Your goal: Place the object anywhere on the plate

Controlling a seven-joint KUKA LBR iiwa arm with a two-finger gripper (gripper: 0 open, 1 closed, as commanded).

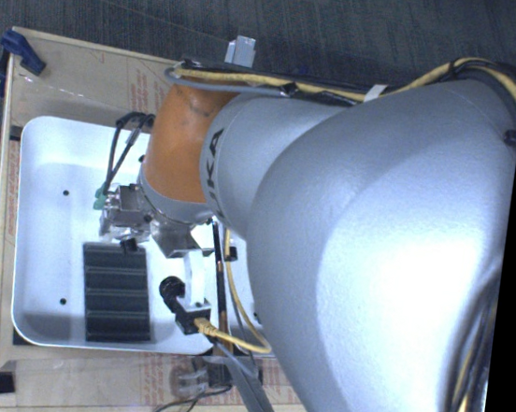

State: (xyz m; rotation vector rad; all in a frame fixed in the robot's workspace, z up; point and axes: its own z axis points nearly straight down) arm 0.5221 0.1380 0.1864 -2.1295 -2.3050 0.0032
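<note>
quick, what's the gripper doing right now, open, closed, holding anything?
Gripper: cannot be told. It sits low in the left white bin, right at the top end of a dark ribbed block.

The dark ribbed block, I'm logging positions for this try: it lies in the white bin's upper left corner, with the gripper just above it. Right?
Not quite. The camera view shows the dark ribbed block near the lower edge of the white bin, not its upper left corner. The gripper does sit just above it in that view.
</note>
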